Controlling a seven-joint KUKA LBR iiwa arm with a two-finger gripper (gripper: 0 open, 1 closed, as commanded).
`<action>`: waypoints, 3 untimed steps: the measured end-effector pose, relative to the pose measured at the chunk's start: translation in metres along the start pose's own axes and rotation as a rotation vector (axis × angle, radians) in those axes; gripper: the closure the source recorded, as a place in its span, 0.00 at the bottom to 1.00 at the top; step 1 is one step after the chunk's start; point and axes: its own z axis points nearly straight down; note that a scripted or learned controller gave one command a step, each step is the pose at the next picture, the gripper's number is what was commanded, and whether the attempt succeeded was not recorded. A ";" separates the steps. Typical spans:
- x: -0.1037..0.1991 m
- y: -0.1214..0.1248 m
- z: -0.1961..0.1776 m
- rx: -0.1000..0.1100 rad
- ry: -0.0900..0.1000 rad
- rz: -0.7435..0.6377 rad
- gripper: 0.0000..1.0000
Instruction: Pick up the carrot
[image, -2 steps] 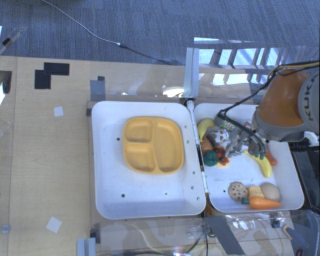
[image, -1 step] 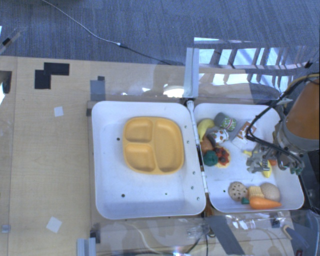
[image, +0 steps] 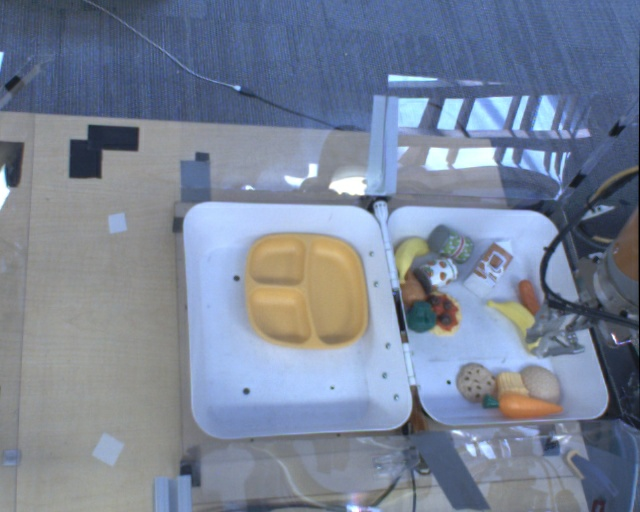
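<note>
- Wooden bench (image: 90, 330): two white bins are borne side by side.
- Carrot (image: 528, 406): laid against the right bin's (image: 590, 395) near rim.
- Gripper (image: 556, 336): poised above a banana (image: 512, 314); finger state cannot be told.

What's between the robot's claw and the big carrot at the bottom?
In the camera view, only bare white bin floor separates the gripper from the carrot; the round beige food piece sits just beside that path.

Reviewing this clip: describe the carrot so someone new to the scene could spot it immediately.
Look in the right bin, at its near edge. The carrot lies flat there, pointing right, just below a cookie and a pale round item. It is long, tapered and orange with a green stub at its left end, unlike its round tan neighbours.
</note>
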 end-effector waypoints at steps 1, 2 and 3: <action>0.002 0.000 -0.115 0.008 -0.012 0.033 1.00; 0.002 0.002 -0.116 -0.001 -0.001 -0.124 1.00; -0.004 0.000 -0.114 0.000 -0.002 -0.177 1.00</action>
